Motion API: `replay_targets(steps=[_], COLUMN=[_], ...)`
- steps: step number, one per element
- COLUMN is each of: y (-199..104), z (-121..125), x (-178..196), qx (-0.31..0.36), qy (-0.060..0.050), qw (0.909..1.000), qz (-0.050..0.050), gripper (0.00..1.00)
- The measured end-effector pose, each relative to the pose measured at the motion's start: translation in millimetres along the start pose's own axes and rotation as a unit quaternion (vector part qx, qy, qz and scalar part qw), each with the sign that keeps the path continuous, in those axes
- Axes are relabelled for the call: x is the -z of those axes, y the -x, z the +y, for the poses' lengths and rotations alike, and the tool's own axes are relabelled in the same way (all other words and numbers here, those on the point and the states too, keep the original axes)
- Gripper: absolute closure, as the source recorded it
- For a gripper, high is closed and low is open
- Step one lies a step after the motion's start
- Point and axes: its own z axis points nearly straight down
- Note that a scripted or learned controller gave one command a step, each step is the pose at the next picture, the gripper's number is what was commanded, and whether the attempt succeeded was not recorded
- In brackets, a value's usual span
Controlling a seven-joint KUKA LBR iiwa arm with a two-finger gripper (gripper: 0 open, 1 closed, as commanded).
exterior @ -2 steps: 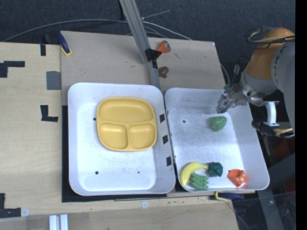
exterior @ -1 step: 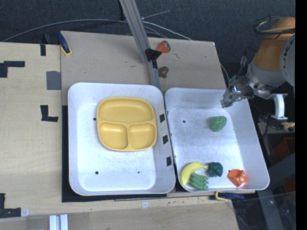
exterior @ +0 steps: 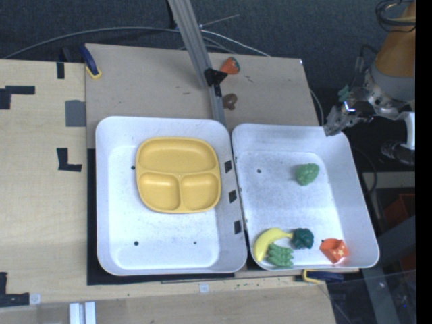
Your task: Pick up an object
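Green broccoli in right bin, claw above-right at rim, grip state unclear

A yellow divided plate lies in the left bin, far left of the gripper; a grey pole crosses the desk beyond it.
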Motion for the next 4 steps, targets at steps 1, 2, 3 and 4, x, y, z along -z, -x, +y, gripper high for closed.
replay_targets(steps=[1,2,3,4], y=[-0.5,-54.2,-108.1,-165.3], z=[0.8,2.1,10.9,7.9], x=[21.4,29.0,17.2,23.6], qx=[0.0,0.002,0.003,0.003], qy=[-0.002,-0.003,-0.004,-0.004], qw=[1.0,1.0,1.0,1.0], qz=[0.001,0.002,0.002,0.002], gripper=[1.0,1.0,1.0,1.0])
